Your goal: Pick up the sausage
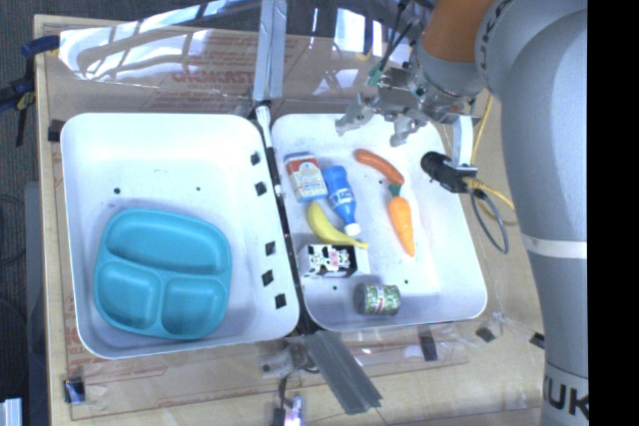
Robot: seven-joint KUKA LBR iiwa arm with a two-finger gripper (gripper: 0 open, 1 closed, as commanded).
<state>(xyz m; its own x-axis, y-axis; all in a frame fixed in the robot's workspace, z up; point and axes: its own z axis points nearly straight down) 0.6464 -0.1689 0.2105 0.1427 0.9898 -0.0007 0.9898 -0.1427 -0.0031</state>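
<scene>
The sausage [378,165] is a short reddish-orange link lying at a slant in the upper middle of the right bin [454,259]. My gripper [376,124] hangs above the bin's far edge, just up and slightly left of the sausage, with its two fingers spread apart and nothing between them. The fingertips are clear of the sausage.
The right bin also holds a carrot [401,223], a blue bottle [341,198], a red-and-white packet [305,178], a banana [327,225], a black-and-white carton [330,260] and a green can [379,298]. A teal divided plate [165,272] lies in the left bin [150,150].
</scene>
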